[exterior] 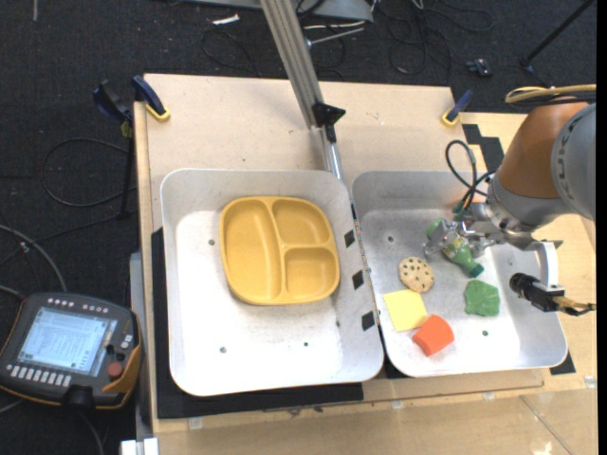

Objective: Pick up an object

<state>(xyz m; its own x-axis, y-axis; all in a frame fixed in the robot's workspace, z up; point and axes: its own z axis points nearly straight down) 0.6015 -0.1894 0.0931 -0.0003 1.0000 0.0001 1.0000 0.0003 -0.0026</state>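
1. The gripper (453, 242) is low in the right bin (531, 344), reaching in from the right, with the grey arm (545, 173) and its orange band behind it.
2. Its metal fingers sit on a small green object (462, 254) near the middle of that bin; whether they are spread or pressed together around it cannot be told, since the wrist and cables blur that spot.
3. That small green object lies on the bin floor, partly under the gripper, its lower end pointing down-right.
4. Just left and below the gripper lies a round cookie (415, 274) with dark chips, apart from the fingers.
5. To the lower right of the gripper rests a leafy green piece (482, 298), near the small green object but not touching it.
6. Below the cookie lies a yellow block (405, 309), and just beside its lower right corner sits an orange block (433, 335).
7. The left bin (190, 349) bears a yellow divided plate (280, 250) with three compartments.
8. A teach pendant (62, 349) lies on the dark floor at the lower left, off the bench (237, 121).
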